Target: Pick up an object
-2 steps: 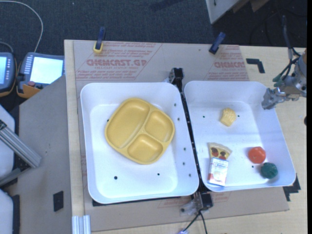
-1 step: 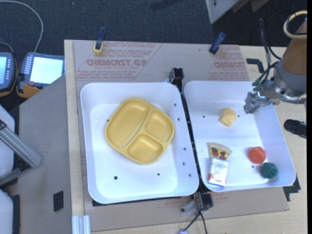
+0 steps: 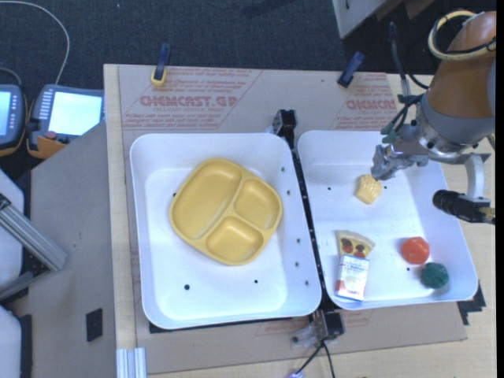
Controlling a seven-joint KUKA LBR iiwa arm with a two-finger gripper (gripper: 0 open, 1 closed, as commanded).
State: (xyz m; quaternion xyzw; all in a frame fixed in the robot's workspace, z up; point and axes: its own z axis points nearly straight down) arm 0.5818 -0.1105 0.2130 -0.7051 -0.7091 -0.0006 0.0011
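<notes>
Corn piece (image 3: 367,189), packet (image 3: 353,266), tomato (image 3: 415,250) in right bin (image 3: 331,156); yellow plate (image 3: 226,210) in left; jaws state unclear.

Gripper (image 3: 383,166) is hanging over the right bin (image 3: 331,160), just above a yellow chunk (image 3: 368,188); a yellow divided plate (image 3: 226,210) is sitting in the left bin (image 3: 157,290).

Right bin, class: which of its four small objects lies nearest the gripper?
The pale yellow piece, just below the gripper; the others lie farther down the right bin.

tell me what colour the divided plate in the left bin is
Yellow: the divided plate shows best in the camera view.
</notes>
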